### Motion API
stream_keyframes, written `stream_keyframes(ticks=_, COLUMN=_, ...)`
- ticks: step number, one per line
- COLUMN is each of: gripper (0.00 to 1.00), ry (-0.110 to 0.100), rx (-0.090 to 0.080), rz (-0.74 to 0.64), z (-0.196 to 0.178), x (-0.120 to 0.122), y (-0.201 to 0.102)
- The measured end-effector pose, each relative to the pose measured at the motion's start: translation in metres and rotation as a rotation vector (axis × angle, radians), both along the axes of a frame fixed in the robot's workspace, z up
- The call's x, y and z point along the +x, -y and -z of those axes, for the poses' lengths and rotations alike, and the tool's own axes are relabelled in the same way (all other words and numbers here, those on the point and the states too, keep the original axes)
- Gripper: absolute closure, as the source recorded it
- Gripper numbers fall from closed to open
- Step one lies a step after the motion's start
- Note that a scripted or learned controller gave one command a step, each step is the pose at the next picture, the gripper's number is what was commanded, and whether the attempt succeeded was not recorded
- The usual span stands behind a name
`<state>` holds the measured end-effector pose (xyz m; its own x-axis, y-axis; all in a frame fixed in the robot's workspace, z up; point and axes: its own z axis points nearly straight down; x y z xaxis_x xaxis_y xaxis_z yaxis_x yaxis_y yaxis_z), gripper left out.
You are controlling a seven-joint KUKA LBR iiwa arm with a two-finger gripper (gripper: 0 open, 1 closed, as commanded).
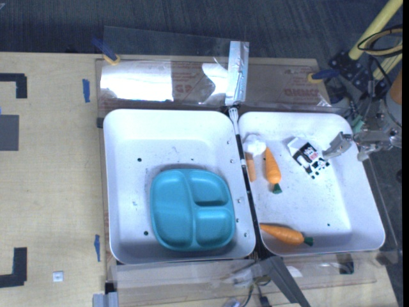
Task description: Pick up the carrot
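Note:
Two orange carrots lie in the right bin [358, 226]. One carrot [273, 166] lies near the bin's left wall, green end toward the front. The other carrot [284, 235] lies flat along the front wall, green end to the right. The gripper [341, 144] sits at the bin's right rim, well to the right of both carrots, with nothing visibly held. Its shape is small and blurred against the arm's hardware.
A white-capped orange bottle [252, 158] lies against the divider beside the upper carrot. A white and black patterned object [308, 157] rests between that carrot and the gripper. The left bin [128, 139] holds a teal divided plate [192, 208]. Cables and yellow tubing [377, 31] crowd the upper right.

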<state>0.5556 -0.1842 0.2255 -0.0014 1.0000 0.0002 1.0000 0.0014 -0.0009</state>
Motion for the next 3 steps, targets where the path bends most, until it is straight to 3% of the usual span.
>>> stream_keyframes(ticks=1, gripper=0.00, ry=0.002, rx=0.001, rz=-0.139, z=0.094, x=0.021, y=-0.055)
stream_keyframes(ticks=2, gripper=0.00, ry=0.029, rx=-0.013, rz=-0.259, z=0.123, x=0.035, y=-0.074)
stream_keyframes(ticks=3, gripper=0.00, ry=0.036, rx=-0.021, rz=-0.691, z=0.121, x=0.056, y=-0.082)
